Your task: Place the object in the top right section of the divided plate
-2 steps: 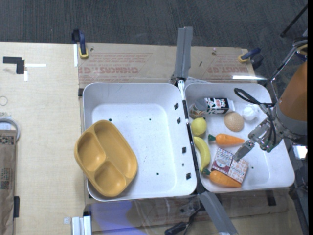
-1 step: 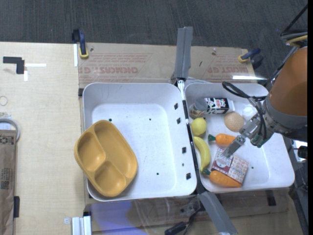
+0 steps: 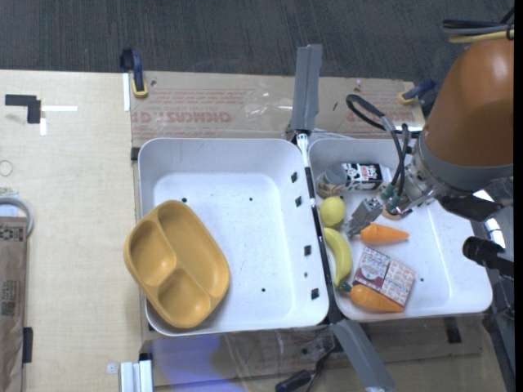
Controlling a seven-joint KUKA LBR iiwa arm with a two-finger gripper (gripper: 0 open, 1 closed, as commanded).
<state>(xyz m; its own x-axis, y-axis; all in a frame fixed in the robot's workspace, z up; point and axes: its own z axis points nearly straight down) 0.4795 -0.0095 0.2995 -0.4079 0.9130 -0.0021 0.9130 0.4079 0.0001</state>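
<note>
A: What takes up the most room?

B: The tabletop point(image 3: 65, 219), pale wood, carries two white bins side by side. The left bin point(image 3: 245, 178) holds a yellow divided plate point(image 3: 176, 264) near its lower left corner, lying at a slant, with nothing in its sections. The right bin point(image 3: 458, 284) holds the loose items.

A: And the arm?

B: The grey arm point(image 3: 478, 104) with its orange band comes in from the right, above the right bin. The tool point(image 3: 364, 216) hangs low over the bin's middle, just beside an orange carrot point(image 3: 384, 234) and close to a lemon point(image 3: 332, 211). Whether its fingers are spread or pressed together cannot be told, and nothing is seen between them.

A: What else lies there?

B: A banana point(image 3: 338, 256) along the left wall below the lemon, a red-and-white packet point(image 3: 384, 273) beside it, a second orange piece point(image 3: 374, 299) under the packet's lower edge, and a small black-and-white carton point(image 3: 361, 175) near the top.
</note>
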